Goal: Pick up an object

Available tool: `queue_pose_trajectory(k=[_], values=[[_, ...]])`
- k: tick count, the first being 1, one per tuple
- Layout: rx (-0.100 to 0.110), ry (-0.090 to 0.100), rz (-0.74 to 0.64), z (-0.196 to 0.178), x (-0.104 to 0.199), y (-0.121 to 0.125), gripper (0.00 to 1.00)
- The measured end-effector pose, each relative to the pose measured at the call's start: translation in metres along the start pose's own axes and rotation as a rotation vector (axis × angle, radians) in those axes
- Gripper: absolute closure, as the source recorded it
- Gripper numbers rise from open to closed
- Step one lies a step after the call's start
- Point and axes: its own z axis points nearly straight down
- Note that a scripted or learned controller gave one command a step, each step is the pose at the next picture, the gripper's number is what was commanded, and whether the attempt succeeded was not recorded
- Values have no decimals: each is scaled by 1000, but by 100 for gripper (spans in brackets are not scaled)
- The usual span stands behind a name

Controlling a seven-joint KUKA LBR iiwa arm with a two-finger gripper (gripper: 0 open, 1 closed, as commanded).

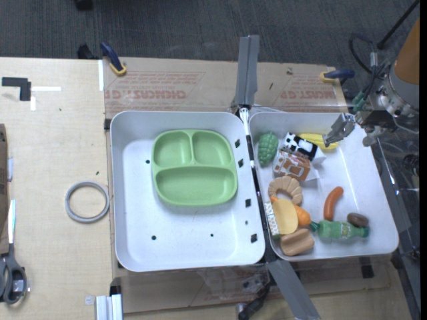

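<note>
So the tool (335,133) sits over the far right corner of the right bin (377,179), right above a yellow toy (313,141) that lies against the far wall. Honestly can't tell from here how it's set, it's too small and blurry.

The right bin is where all the stuff is. Next to the yellow toy there's a little black-and-white cow-looking toy (291,142), and left of that a green bumpy toy (267,148) by the divider. Just below the cow sits a brown box-shaped toy (292,166), then a tan ring, maybe a bagel (285,189). An orange sausage-shaped piece (332,202) lies on its own more to the right. Along the near wall there's a green bottle (337,230) on its side, with a pile of orange and tan toy food (291,229) near it.

The left bin (133,232) has a green divided plate (195,167) in it. Out on the counter (47,152) to the left lies a roll of tape (87,201).
</note>
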Motion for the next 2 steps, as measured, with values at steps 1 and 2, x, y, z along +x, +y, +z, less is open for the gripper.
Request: queue_pose_trajectory(k=[1, 2], values=[[-2, 0, -44, -46, -15, 36, 0], [1, 0, 399, 66, -15, 86, 0]])
